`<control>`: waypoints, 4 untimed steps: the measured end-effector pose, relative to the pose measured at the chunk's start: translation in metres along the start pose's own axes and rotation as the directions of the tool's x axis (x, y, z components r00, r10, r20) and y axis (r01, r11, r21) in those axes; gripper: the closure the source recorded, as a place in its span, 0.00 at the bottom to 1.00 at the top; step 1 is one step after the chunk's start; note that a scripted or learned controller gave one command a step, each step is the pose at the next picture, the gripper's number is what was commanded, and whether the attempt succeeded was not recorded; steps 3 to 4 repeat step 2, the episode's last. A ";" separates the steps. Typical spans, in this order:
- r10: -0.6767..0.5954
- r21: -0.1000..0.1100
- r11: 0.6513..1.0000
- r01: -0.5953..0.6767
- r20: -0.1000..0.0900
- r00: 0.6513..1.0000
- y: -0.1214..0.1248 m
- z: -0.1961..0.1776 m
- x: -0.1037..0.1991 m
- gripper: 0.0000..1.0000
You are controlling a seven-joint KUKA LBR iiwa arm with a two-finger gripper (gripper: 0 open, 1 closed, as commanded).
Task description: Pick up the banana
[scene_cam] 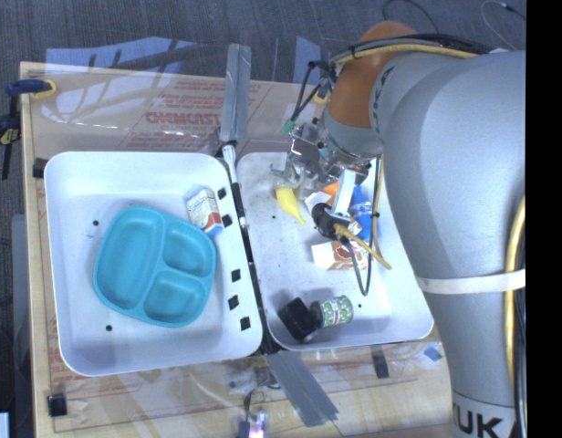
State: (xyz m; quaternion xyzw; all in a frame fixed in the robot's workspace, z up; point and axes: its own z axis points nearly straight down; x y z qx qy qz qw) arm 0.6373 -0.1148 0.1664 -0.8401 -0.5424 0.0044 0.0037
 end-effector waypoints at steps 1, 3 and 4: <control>-0.132 0.004 0.991 0.132 0.000 0.991 -0.020 -0.009 0.004 1.00; 0.448 0.002 0.894 -0.448 0.001 0.894 -0.019 -0.020 0.040 1.00; 0.448 0.002 0.894 -0.448 0.001 0.894 -0.019 -0.020 0.040 1.00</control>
